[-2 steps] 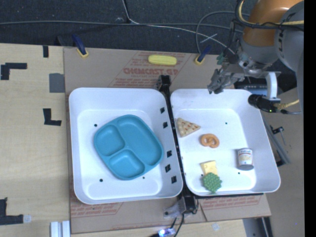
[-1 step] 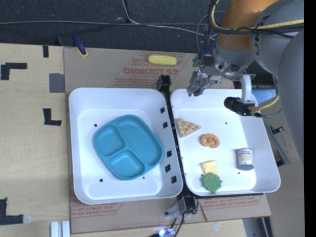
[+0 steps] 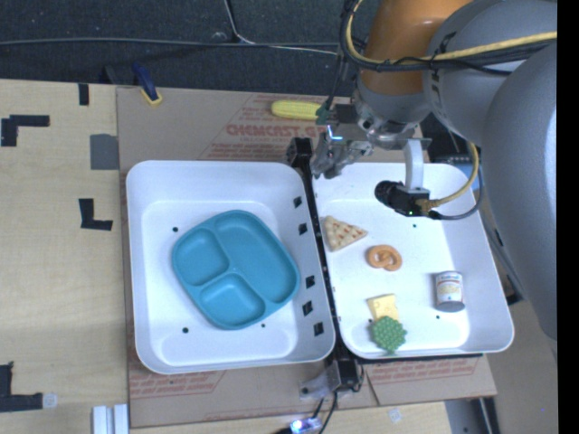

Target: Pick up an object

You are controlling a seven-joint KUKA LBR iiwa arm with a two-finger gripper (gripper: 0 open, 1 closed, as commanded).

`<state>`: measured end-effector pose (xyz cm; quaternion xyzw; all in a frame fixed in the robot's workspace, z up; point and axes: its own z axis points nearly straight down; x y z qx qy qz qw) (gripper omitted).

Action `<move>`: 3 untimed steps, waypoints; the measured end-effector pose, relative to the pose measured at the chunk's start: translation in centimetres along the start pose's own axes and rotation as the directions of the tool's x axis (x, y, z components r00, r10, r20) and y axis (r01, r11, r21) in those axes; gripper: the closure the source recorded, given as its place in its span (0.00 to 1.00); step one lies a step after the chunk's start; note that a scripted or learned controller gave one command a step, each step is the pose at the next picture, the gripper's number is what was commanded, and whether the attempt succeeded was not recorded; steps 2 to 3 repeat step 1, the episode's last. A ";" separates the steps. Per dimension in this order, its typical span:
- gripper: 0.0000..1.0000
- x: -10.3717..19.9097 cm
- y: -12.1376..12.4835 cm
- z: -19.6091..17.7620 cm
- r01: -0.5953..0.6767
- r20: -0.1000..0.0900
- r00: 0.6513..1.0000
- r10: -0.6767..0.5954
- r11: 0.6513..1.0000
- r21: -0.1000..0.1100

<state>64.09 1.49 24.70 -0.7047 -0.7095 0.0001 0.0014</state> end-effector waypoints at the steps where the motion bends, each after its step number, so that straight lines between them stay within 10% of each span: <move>1: 1.00 5.6 -0.2 -0.2 0.000 0.001 1.000 0.000 1.000 -0.001; 3: 1.00 5.6 -0.2 -0.2 0.000 0.001 1.000 0.000 1.000 -0.001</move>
